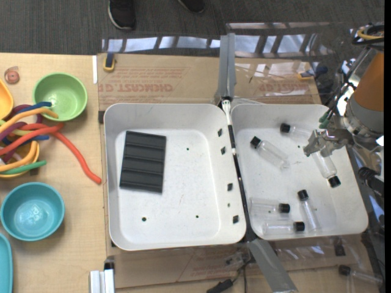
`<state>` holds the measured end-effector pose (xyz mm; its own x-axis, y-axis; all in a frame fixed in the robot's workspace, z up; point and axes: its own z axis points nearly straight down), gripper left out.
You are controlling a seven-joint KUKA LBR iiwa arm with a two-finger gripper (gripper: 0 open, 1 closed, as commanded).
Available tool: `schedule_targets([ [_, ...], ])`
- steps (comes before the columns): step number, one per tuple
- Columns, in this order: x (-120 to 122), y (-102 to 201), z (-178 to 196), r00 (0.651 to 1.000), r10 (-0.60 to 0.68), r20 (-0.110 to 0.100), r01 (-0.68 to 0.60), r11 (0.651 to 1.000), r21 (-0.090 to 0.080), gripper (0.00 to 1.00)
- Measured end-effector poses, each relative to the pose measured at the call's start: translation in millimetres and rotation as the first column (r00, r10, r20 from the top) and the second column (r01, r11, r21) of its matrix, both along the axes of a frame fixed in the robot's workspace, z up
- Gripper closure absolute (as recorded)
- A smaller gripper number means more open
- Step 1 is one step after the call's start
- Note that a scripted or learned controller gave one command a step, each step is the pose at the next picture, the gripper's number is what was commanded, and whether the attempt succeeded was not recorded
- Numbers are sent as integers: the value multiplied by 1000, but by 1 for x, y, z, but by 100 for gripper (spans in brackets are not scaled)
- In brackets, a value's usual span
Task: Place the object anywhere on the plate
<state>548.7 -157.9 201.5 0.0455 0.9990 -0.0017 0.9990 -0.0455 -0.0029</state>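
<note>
Where cardboard [165,81] lies under the bins, mirrored red print reads roughly "CHEMCAST GP", upside down; smaller lines are too blurred to read. The left bin [113,163] holds a black ribbed plate [143,162] near its left wall. The right bin [360,215] holds several clear vials with black caps: one upper left [266,150], one near the top [292,130], one at right [328,171], and a cluster [292,215] near the front wall. Clear plastic on white makes vial outlines hard to trace; exact count unclear. The gripper [319,143] hangs over the right bin's upper right, by the right vial; whether it is open, closed or grasping anything cannot be told. The arm [369,96] is cut off at right. On the wooden table [67,182] at left: a green bowl [60,96], a blue bowl [32,211], colored strips [36,133] over a partly cropped yellow dish. Shoes [122,5] show at top.
</note>
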Motion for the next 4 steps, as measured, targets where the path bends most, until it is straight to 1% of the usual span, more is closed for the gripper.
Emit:
schedule_targets([
  [1,-72,50,-54,988,155,-1,-155,988,3,100],
  [2,-41,-5,-17,994,109,2,-109,994,1,100],
  [3,-14,-65,-25,984,177,2,-177,984,0,100],
  [4,-71,-64,-41,938,347,2,-347,938,3,100],
])
